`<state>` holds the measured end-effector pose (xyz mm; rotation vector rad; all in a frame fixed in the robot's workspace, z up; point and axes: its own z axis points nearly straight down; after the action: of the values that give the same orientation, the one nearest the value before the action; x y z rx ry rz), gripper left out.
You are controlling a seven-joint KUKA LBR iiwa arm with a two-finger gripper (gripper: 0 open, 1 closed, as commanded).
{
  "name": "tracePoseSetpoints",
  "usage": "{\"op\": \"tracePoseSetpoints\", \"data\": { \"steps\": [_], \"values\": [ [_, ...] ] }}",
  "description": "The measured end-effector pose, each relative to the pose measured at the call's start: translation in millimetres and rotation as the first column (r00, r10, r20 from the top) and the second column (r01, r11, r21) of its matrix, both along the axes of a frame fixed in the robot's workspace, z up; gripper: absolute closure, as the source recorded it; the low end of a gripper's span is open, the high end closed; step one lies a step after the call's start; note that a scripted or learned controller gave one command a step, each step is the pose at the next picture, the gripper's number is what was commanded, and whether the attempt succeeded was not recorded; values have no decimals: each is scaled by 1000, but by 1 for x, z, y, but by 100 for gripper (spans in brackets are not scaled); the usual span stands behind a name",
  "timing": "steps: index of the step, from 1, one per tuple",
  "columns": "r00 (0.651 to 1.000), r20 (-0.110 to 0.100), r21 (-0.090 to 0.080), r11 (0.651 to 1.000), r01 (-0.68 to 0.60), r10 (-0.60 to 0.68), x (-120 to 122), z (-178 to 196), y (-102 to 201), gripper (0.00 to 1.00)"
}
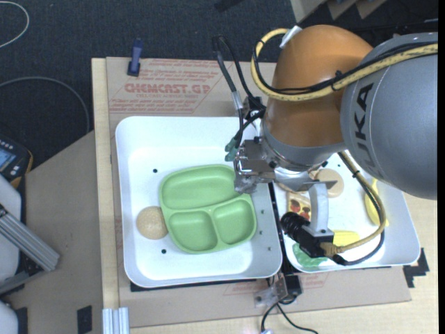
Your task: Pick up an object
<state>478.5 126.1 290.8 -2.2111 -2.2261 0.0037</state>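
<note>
Overhead view of the bench with two shallow white bins set side by side. The left bin holds a green divided tray, lying flat near its centre, and a small tan round object touching the tray's rim at about 9 o'clock from it. The right bin lies largely beneath the arm; at about 3 o'clock from the tray, small items show there, among them a yellow piece and a scrap of green, too hidden to name. The gripper hangs over the dividing wall between the bins, at the tray's upper right corner, roughly 1 o'clock from the tray's centre. Seen from above, the wrist and cabling mask it, so whether it is released or clenched cannot be told, and nothing can be seen gripped in it. As judged from this arrangement, the task is not yet accomplished: the tray and the tan object both rest on the bin floor, and no object is lifted. The approach looks to be in hand; a secure grasp and a lift remain to be done.
</note>
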Motion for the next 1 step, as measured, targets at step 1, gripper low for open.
{"op": "tracePoseSetpoints", "data": {
  "steps": [1],
  "values": [
    [1000, 12, 3, 1000, -1, 1, 1, 67, 61, 100]
  ]
}}
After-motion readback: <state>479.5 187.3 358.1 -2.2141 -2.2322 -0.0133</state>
